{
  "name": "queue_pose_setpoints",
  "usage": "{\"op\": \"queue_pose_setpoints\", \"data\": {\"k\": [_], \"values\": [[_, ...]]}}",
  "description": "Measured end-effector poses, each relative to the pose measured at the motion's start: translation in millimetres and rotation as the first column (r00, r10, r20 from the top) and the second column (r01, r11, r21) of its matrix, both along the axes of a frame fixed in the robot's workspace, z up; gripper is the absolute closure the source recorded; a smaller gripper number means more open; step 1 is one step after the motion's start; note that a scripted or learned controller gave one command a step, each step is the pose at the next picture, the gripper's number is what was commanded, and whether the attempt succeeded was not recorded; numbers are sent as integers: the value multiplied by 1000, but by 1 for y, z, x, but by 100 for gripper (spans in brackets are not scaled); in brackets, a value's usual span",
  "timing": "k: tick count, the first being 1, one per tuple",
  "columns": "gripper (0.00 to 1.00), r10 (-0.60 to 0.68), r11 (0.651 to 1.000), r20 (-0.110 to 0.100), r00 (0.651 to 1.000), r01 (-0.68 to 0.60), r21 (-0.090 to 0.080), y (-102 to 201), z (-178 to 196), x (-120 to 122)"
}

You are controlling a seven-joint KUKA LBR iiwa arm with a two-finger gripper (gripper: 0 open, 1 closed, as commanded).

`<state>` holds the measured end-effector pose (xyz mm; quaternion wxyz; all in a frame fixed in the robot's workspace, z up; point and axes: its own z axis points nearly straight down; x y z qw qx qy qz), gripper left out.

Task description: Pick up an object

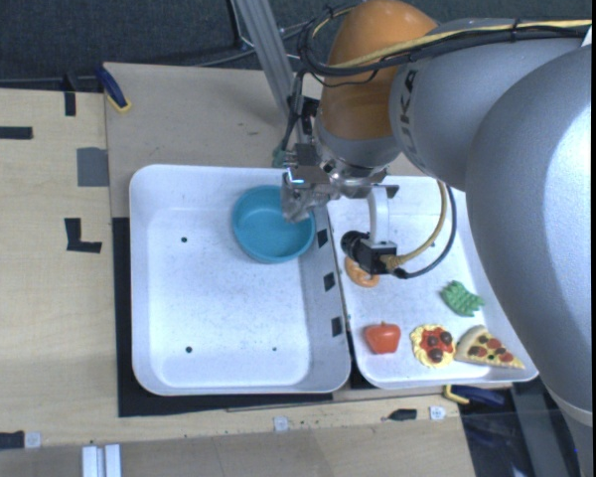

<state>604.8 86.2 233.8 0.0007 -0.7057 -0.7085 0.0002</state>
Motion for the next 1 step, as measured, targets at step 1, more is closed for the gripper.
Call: {"op": "queue_pose_setpoints", "data": {"k": [1], "values": [[0,-4,1000,0,1000,4,-1,-2,0,0]]}}
